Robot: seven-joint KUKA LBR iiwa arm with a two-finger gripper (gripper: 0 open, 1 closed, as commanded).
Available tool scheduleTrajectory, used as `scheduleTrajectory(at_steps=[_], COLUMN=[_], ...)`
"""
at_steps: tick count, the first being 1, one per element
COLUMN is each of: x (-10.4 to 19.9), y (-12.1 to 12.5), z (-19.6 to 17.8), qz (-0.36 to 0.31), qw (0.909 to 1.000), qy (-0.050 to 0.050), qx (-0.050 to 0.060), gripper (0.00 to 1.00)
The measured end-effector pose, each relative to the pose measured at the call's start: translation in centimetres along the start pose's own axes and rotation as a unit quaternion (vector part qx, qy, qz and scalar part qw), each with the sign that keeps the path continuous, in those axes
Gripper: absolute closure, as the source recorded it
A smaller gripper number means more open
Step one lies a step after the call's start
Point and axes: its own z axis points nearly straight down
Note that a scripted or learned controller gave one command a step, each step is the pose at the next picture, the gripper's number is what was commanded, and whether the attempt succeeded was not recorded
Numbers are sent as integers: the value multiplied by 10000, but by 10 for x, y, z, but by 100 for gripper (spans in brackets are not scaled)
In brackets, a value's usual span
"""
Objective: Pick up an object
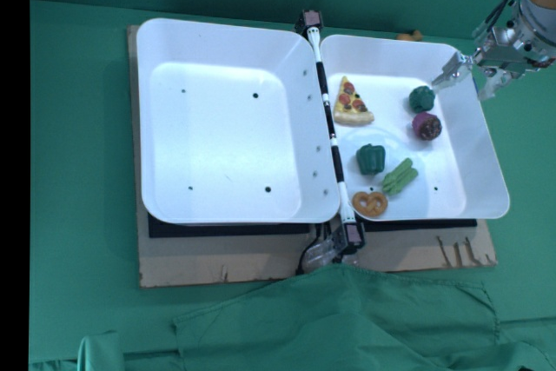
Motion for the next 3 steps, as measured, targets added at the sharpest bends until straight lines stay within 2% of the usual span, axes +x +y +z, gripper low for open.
scheduleTrajectory(at_steps=[1,2,3], x=[19,18,73], y=[26,27,7], z=[98,92,147], qz=[-12,-6,-14], qw=[10000,10000,10000], qy=[9,-1,-29], qx=[33,-3,-45], gripper=[0,0,0])
